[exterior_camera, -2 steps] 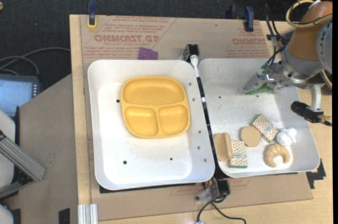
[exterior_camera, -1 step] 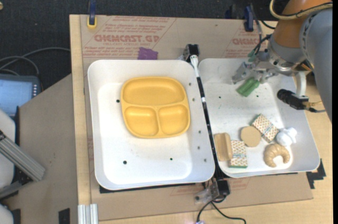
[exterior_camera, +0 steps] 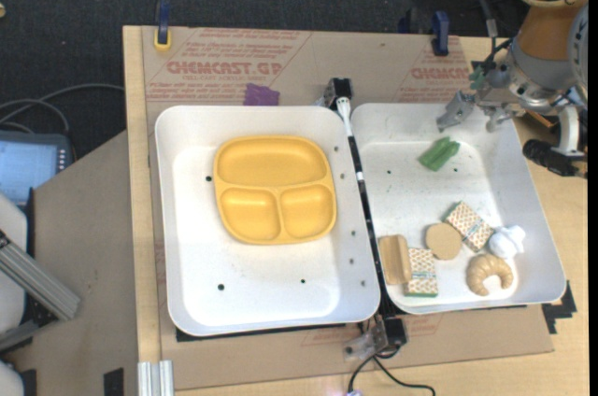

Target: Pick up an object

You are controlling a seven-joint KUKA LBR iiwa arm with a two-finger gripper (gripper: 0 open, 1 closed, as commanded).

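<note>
**Two bins, contents as seen from above**

Left bin [exterior_camera: 187, 291]: one yellow divided plate [exterior_camera: 275, 188]. Right bin [exterior_camera: 533, 198]: green block [exterior_camera: 437, 152] near the far wall; croissant [exterior_camera: 491, 274], round cookie [exterior_camera: 444, 241], wrapped packets [exterior_camera: 467, 225] and a white piece [exterior_camera: 505, 242] clustered at the near end. Gripper [exterior_camera: 462, 109] poised over the far rim.

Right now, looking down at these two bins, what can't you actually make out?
- Gripper: small and blurred in the camera view, so its finger state is unclear.
- Arm: cut off by the right edge.
- Small white object beside the croissant: too small to identify.
- Patterned packets: print unreadable.
- Green object: blurry, identity unsure.
</note>
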